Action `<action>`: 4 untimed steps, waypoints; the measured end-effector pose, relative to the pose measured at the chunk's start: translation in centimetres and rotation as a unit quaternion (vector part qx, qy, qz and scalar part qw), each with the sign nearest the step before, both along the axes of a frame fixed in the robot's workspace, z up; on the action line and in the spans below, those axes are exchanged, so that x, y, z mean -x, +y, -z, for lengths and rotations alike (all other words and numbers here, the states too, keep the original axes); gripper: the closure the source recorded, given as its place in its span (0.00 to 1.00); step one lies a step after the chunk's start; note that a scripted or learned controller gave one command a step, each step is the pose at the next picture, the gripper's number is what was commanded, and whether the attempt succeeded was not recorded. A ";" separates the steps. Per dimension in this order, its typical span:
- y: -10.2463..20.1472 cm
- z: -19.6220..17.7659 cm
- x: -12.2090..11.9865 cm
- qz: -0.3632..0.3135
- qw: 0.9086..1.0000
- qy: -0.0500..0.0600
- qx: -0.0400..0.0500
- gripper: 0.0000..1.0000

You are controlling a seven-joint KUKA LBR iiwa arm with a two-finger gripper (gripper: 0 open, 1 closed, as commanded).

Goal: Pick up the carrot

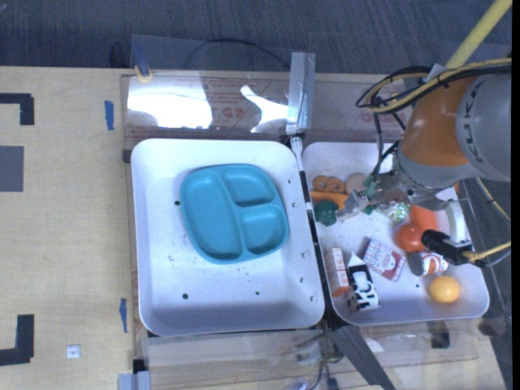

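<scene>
Nearest me, a black-and-white toy (pixel 363 289) lies at the right bin's (pixel 471 303) front edge. My gripper (pixel 367 197) hangs low over that bin's far left part; its claw state I cannot tell. Just left of it lies the carrot (pixel 328 190), seemingly touching a green piece (pixel 326 213). Left bin (pixel 162 283) holds a blue tray (pixel 235 212).

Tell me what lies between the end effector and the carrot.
Camera view: nothing lies between. The end effector sits right beside the carrot, with a sliver of the right bin's white floor between them.
</scene>
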State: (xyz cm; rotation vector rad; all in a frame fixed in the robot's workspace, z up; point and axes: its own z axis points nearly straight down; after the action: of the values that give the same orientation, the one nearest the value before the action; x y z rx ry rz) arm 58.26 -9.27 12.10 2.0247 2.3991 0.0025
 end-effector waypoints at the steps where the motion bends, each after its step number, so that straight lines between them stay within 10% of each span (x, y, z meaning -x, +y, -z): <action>1: -1.4 2.6 -7.1 0.007 1.000 -0.008 0.002 0.00; 2: -1.3 1.1 -7.5 0.005 1.000 -0.014 0.004 1.00; 3: -1.3 1.3 -7.4 0.005 1.000 -0.012 0.003 0.00; 4: -0.7 2.5 -1.1 0.053 0.999 -0.011 0.002 0.00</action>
State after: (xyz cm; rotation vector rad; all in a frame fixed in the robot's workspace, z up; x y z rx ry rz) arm 59.40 -9.97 9.56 2.1370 2.2745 0.0198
